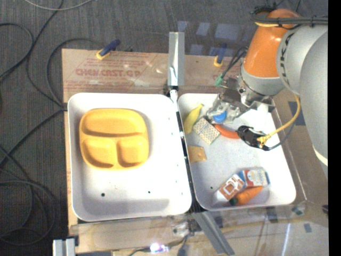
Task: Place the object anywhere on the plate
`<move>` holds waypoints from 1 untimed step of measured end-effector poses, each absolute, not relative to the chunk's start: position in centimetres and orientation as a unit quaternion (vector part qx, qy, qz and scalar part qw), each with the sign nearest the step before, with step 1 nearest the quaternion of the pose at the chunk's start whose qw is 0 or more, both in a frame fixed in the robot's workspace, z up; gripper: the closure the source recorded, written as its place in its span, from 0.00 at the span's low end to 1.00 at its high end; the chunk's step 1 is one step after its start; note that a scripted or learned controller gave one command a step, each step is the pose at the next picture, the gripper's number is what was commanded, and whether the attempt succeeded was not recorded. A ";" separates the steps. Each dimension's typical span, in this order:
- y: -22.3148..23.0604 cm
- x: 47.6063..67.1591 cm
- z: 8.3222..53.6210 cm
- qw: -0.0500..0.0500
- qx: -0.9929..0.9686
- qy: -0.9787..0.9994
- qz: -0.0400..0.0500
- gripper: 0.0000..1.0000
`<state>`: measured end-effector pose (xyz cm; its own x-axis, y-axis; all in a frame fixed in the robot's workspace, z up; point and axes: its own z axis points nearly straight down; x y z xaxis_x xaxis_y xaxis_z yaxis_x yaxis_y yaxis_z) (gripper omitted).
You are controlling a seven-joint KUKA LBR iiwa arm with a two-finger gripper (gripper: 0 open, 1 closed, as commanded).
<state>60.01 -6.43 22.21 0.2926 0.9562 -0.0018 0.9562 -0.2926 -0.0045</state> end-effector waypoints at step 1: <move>-1.4 61.6 19.5 0.001 -0.794 -0.608 0.003 1.00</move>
